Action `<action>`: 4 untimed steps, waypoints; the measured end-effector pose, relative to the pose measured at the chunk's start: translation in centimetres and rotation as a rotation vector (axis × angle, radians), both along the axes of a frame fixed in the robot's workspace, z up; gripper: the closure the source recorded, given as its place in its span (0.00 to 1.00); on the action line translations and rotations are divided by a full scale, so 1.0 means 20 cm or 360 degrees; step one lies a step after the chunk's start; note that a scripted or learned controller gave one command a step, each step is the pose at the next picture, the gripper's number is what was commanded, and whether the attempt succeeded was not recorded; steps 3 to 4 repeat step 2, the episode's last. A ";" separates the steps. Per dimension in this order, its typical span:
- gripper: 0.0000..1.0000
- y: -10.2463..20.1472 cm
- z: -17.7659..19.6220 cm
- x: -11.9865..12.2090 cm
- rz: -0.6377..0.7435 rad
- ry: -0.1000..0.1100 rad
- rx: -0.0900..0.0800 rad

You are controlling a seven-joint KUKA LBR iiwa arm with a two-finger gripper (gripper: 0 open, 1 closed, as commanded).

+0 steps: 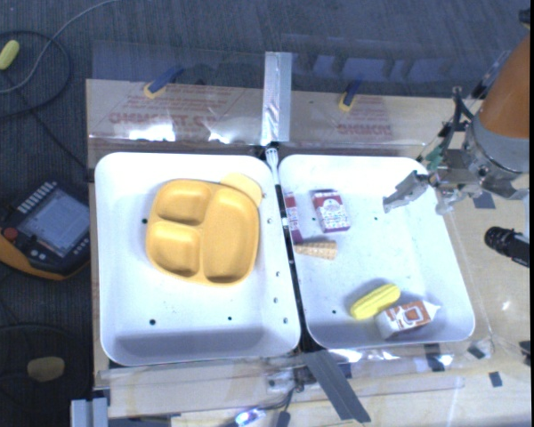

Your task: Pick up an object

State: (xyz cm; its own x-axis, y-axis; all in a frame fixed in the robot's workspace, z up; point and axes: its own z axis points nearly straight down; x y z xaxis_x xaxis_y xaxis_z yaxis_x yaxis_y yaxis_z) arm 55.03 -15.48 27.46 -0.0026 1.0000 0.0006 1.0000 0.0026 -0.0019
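In the right bin lie four small things: a red and white packet at the far side, a cone-shaped piece just near of it, and at the near side a yellow banana-like toy touching a small orange and white carton. The gripper hangs over the bin's far right edge — fingers spread, nothing between them. The left bin holds a yellow divided tray.

Grey arm with orange band enters at the table's right edge; hand extends leftward, holding nothing.
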 end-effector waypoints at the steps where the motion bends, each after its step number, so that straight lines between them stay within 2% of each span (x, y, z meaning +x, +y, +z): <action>1: 0.00 0.35 -0.34 0.17 -0.0054 0.0003 -0.0001; 2: 0.00 0.31 -0.63 0.21 -0.0241 0.0004 0.0000; 4: 0.00 0.31 -0.63 0.21 -0.0241 0.0004 0.0000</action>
